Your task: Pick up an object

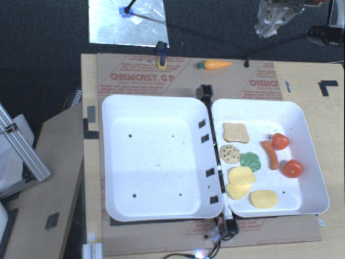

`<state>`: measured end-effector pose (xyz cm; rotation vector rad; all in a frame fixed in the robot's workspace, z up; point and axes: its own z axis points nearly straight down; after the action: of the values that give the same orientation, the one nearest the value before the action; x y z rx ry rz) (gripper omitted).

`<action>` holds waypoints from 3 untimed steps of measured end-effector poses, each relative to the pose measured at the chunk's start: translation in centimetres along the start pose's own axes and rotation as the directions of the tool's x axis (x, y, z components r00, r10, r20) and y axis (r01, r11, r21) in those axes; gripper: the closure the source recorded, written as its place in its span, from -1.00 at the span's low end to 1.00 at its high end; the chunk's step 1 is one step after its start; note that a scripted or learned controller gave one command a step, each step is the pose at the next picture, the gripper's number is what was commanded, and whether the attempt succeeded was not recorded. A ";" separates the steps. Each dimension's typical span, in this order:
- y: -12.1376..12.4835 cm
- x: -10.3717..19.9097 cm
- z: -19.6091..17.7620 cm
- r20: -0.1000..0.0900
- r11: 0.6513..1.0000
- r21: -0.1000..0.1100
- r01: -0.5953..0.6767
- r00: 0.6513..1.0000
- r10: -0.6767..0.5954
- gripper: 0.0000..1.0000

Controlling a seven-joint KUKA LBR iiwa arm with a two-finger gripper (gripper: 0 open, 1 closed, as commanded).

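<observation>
The right bin holds toy food: a slice of toast, a chocolate-chip cookie, a green leafy piece, an orange sausage, two red tomatoes, and three yellow pieces. My gripper hangs high at the top right, well beyond the bins' far edge and apart from every object. Nothing shows between its fingers.
The left bin sits beside the right one, joined by black clips. A toy carrot lies on the cardboard behind the bins, near a yellow-and-blue clamp. A shiny metal plate lies at the far left.
</observation>
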<state>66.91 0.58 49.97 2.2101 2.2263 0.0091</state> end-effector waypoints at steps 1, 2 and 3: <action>0.0 2.6 -2.5 0.000 1.000 0.002 0.000 1.000 0.000 1.00; -0.2 -8.6 -3.6 0.005 1.000 0.003 -0.016 1.000 0.016 1.00; -0.5 -20.4 -1.8 0.006 1.000 0.008 -0.016 1.000 0.016 1.00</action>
<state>66.51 -19.79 51.78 2.2290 2.2090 -0.0059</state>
